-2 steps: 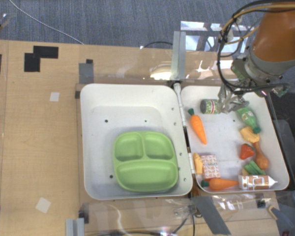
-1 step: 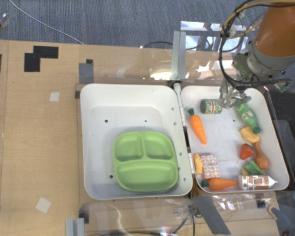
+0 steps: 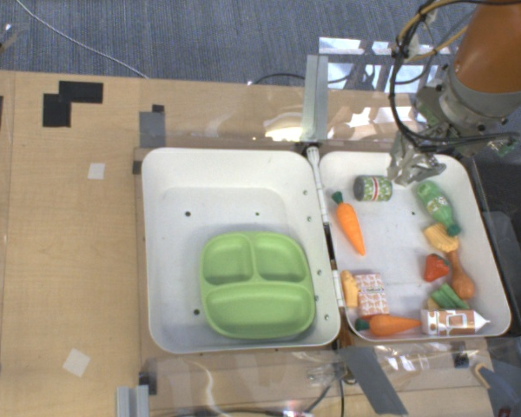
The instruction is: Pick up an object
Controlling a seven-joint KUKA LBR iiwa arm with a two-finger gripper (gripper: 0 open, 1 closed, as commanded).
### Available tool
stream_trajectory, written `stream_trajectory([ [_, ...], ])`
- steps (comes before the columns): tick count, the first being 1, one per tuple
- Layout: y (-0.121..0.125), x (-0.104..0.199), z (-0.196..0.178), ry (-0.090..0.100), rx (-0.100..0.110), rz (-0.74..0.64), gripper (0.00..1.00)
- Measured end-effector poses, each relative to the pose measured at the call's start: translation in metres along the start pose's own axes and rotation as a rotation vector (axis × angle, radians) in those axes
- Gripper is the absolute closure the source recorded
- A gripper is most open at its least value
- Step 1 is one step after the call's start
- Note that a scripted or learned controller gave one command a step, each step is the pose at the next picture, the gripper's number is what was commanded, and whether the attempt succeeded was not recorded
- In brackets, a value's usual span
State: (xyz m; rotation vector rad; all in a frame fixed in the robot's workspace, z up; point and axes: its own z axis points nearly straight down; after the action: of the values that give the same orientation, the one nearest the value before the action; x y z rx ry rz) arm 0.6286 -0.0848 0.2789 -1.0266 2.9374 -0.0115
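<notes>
My fingers: hanging over the right bin, spread not discernible. Green can: lying just left of them, untouched, nearest pick. Carrot: below the can. Method: centre over can, straddle its round sides, descend straight.

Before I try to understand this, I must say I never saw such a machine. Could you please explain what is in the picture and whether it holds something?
One camera looks down at a slant on a bench. The grey and orange shape at the upper right is a robot arm; its gripper hangs over the right white bin, beside a small green can. That bin also has toy food: a carrot, a green bottle and other pieces. The left bin holds a green divided plate. I see nothing held.
</notes>
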Motion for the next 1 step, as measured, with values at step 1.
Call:
stream_trajectory([
  [1,-0.0011,-0.0026,-0.0132,-0.009,0.006,0.002,1.00],
])
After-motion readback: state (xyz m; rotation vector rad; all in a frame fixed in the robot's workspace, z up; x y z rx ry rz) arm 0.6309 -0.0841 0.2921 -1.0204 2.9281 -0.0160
